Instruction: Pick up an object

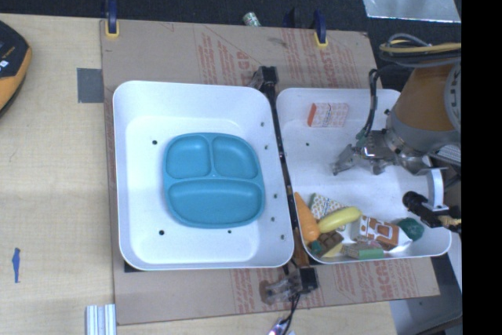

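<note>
the tool (351, 159) hangs over the middle of the right bin (294, 110), its metal fingers (343, 163) pointing toward the view's left and spread a little apart, with nothing between them; it looks open, and below it lies bare white bin floor; the grey arm (423, 102) with its orange band reaches in from the view's right behind the tool; the things to pick lie in a heap along the near edge of the right bin, below the tool in the view and apart from it; an orange carrot (307, 218) lies at the heap's left end against the bin wall, a yellow banana-shaped piece (339, 217) lies just beside it toward the right, a pale patterned piece (323, 205) sits just above those two, a small box with orange print (375, 231) lies further right, and a dark green lump (410, 229) sits at the right end of the heap; above the tool and to its left, near the far wall of the same bin, lies a small flat packet with red print (327, 114), well apart from the heap; well to the tool's left, the left bin (129, 169) holds a blue divided plate (213, 179) lying flat in its middle; both bins rest on a brown cardboard sheet (196, 51) on the bench (47, 169).
</note>
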Controlling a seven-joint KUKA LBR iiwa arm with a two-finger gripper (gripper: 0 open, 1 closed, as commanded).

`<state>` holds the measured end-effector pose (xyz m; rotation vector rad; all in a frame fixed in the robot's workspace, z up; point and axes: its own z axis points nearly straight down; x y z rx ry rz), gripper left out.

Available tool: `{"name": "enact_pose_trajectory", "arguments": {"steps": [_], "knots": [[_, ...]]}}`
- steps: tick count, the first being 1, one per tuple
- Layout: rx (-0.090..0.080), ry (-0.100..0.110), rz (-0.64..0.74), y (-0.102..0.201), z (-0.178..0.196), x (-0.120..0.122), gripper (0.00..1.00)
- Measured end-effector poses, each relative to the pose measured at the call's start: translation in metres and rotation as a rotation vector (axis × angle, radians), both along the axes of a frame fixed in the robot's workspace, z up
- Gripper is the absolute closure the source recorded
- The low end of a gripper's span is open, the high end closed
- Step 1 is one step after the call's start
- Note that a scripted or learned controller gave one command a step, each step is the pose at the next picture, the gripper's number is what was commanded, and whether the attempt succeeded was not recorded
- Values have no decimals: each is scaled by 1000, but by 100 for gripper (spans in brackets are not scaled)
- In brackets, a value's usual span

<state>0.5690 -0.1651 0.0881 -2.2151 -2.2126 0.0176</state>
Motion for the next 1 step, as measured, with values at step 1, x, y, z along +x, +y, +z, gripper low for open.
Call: {"name": "enact_pose_trajectory", "arguments": {"steps": [1], "knots": [[0, -18, 11, 44, 5, 72, 0]]}}
